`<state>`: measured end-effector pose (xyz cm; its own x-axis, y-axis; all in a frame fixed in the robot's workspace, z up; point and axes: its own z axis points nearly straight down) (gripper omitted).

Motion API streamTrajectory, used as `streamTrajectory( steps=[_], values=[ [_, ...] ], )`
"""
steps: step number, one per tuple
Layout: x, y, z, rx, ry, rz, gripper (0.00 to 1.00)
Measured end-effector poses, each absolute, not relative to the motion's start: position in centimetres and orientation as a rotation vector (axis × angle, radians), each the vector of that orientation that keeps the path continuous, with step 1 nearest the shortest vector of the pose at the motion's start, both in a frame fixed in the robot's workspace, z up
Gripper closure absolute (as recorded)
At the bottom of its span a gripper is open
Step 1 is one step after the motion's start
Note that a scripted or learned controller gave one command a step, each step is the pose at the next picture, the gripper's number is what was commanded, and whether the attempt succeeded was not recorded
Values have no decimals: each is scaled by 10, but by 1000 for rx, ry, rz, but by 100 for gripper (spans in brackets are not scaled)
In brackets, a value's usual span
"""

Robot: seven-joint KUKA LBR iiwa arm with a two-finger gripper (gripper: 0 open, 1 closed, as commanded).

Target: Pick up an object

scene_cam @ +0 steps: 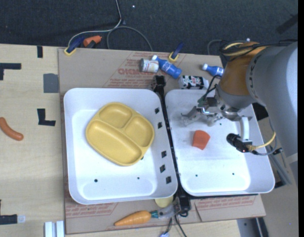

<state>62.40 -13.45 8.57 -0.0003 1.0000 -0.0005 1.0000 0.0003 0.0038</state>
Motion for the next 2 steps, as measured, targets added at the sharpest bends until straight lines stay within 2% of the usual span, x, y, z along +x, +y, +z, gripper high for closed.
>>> streamTrajectory(
  steps=[1,2],
  values=[
    [574,-122,88,2215,2216,5,0],
    [575,-122,97,2215,2216,3,100]
  ],
)
